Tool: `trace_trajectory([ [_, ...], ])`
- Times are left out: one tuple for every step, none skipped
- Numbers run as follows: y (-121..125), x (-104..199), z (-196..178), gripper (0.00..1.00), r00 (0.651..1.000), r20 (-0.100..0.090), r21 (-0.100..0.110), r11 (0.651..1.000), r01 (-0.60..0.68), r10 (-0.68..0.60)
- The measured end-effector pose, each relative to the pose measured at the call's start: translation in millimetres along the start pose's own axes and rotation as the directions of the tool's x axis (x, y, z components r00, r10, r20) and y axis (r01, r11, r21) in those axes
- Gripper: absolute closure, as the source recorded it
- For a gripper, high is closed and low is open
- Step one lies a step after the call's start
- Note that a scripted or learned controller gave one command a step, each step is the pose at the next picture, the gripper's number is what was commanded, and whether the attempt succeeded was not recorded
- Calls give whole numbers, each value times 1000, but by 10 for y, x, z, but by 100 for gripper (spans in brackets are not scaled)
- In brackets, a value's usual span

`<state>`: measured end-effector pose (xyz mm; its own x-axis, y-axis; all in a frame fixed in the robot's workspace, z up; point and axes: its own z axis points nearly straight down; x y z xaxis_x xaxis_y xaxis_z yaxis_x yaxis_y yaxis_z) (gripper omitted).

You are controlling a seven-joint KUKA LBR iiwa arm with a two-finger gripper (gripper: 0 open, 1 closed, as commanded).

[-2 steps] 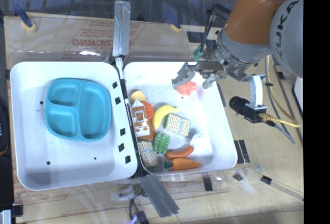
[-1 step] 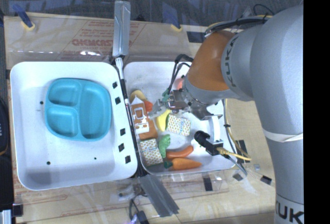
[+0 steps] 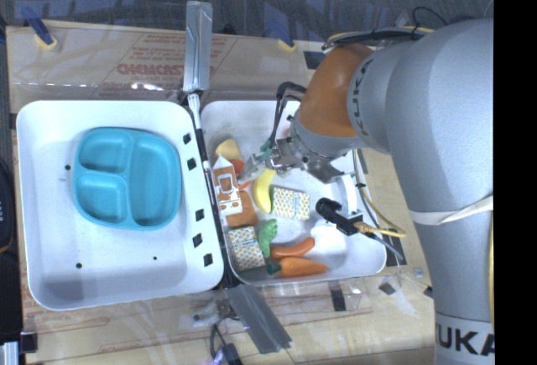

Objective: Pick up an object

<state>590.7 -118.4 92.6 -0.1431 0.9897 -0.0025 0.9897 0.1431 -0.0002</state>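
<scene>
Claw [image 3: 267, 160] just above banana [image 3: 263, 190].

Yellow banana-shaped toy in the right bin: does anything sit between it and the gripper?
Nothing visible does. The gripper hangs just above the yellow banana-shaped toy, whose top is uncovered. A patterned block crowds its right side and a small carton its left.

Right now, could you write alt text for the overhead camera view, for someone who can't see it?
A large grey robot arm with an orange band reaches into the right white bin of toy food, its claw over a yellow banana-shaped toy; the left white bin holds a blue divided plastic tray.
</scene>
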Motion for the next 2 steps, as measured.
trace_trajectory([
  [5, 13, -61, 100, 1000, -4, 6, 1000, 4, -4],
  [125, 286, -1694, 100, 997, -2, 4, 997, -72, 72],
])
